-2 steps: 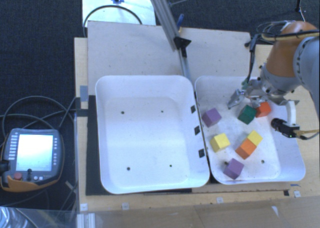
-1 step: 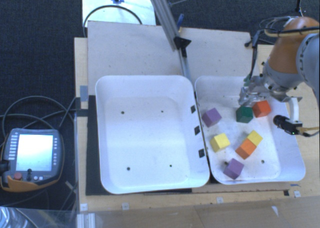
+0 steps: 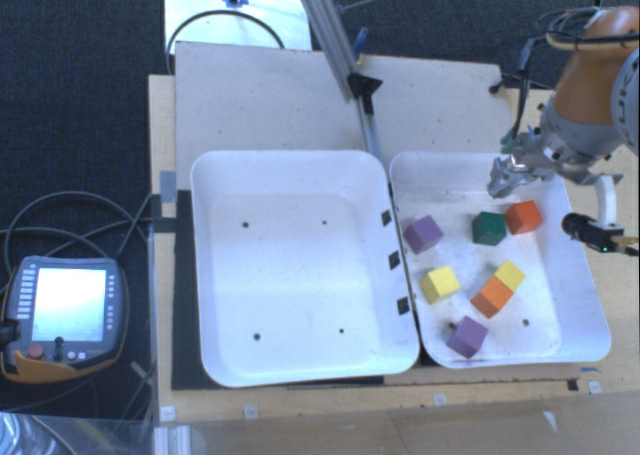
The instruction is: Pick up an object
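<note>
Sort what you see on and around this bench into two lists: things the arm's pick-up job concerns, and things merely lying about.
Job:
- gripper
- right bin
- green block
- red-orange block
- two purple blocks
- two yellow blocks
- orange block

Lying about:
- left bin
- teach pendant
- slanted metal pole

Counter (image 3: 165, 243): you see a pale wooden top with a lighter board (image 3: 270, 93) laid over its far part.
Left bin (image 3: 290, 168): it sits on the counter, white and shallow, touching its neighbour along one side.
Right bin (image 3: 590, 328): it sits on the counter too, at your right.
Dark mat (image 3: 185, 343): you find it under the left bin, showing along the bin's left and near edges.
</note>
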### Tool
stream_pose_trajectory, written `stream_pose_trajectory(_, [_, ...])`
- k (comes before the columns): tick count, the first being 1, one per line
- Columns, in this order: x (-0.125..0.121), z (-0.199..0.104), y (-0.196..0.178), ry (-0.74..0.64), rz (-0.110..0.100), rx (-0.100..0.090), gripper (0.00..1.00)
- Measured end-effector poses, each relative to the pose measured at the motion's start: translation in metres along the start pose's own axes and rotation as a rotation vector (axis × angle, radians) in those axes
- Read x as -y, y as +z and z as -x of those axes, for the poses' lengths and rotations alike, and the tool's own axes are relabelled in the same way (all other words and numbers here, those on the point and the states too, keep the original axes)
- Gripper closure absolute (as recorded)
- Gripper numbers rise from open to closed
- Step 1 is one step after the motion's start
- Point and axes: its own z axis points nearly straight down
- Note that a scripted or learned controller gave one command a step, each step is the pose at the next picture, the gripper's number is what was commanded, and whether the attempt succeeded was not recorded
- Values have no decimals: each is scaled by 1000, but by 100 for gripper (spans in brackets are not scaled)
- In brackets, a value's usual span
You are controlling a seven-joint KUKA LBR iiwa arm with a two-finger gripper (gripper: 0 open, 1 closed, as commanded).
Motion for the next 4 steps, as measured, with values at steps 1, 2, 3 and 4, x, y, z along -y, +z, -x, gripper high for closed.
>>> stream_pose_trajectory(1, [-2, 0, -50, 0, 1, 1, 100])
stream_pose_trajectory(2, [-13, -61, -57, -6, -3, -3, 100])
stream_pose_trajectory(3, [-19, -110, -48, -5, -5, -4, 100])
stream_pose_trajectory(4, [-15, -154, -49, -5, -6, -3, 100])
